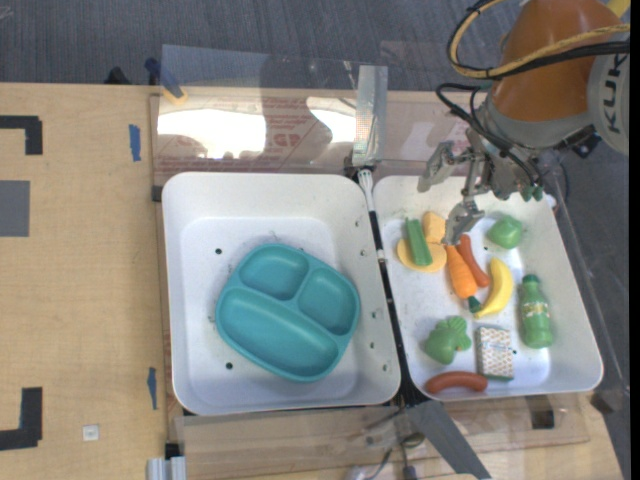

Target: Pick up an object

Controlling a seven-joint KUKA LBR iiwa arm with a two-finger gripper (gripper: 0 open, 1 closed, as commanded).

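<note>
Camera view: the claw [462,218] hangs low in the right bin [570,268], and I cannot tell how wide it is. Its tip is by the carrot [461,271]. Toys crowd the bin's middle and lower part.

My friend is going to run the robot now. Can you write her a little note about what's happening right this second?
Gripper: hanging low over the right bin, right above the toy carrot. Nothing shows between its fingers.

Right bin holds: carrot, banana, green bottle, broccoli, red sausage, a green stick on a yellow piece, a small green piece, a speckled block.

Left bin holds a teal divided plate.

Done: nothing picked yet. Left: grab one object and lift it.
</note>
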